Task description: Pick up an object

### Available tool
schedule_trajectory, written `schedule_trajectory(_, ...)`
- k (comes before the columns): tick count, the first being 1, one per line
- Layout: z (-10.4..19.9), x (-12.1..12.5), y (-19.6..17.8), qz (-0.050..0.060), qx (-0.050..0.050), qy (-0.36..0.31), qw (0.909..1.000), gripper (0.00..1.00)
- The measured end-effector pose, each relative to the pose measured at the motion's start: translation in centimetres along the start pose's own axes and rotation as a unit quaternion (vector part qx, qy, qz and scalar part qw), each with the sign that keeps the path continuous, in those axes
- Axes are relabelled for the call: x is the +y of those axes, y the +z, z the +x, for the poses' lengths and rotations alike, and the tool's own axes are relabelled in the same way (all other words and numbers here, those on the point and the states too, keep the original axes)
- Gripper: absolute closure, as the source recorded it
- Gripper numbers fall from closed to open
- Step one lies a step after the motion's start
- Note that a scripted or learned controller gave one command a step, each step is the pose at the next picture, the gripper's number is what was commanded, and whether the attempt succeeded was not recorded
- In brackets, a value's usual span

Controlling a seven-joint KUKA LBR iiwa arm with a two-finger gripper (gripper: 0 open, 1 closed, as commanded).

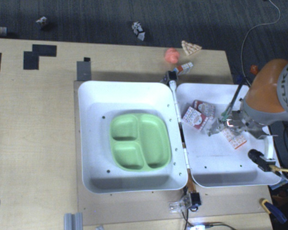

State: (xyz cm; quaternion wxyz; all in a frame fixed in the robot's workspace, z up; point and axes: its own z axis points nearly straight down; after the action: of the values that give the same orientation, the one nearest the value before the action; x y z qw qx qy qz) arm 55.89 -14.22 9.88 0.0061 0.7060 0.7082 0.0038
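- Left bin [86, 128]: a pale green divided tray [139, 141] lies flat in the middle, well away from the arm.
- Right bin [201, 171]: a small red-and-white packet [195, 117] lies near the dividing wall, a crinkled silvery wrapper [205, 107] touching its upper edge.
- Further right, the gripper [224, 123] is low over the bin floor; whether the fingers are apart or together, I cannot tell.
- Just beside it, a flat red-printed card [235, 138] pokes out from under the wrist.
- The risk, I'd say: thin, flat pieces give little to bite, so the fingers may close on nothing or push the card aside.
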Motion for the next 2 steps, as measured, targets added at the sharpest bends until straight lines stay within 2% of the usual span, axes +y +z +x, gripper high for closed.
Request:
schedule_trajectory(1,-0.10,0.15,-1.13,-0.003,-0.002,0.000,1.0000,1.00)
schedule_trajectory(2,-0.10,0.14,-1.13,-0.002,-0.002,0.000,1.0000,0.00)
